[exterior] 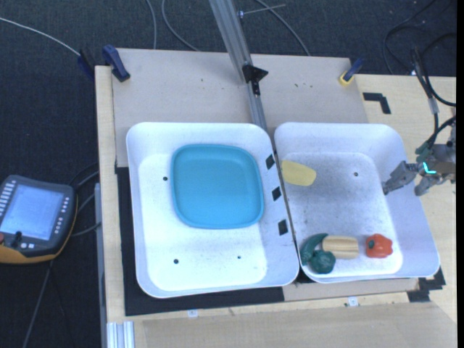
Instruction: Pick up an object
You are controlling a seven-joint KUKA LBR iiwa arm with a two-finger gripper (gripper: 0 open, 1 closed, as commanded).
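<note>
In the right bin (348,140) a yellow flat piece (298,172) lies at the upper left. Along the bin's front edge sit a dark green vegetable (317,254), a tan cylinder (341,246) and a red pepper (378,246) in a row. My gripper (411,180) hangs at the right bin's right rim, above the red pepper and well clear of it. Its two grey fingers are spread apart with nothing between them.
The left bin (148,194) holds a blue square plate (217,185). A metal pole (232,31) slants down to the gap between the bins. A teach pendant (32,217) lies left of the bench. Cables run over the dark floor.
</note>
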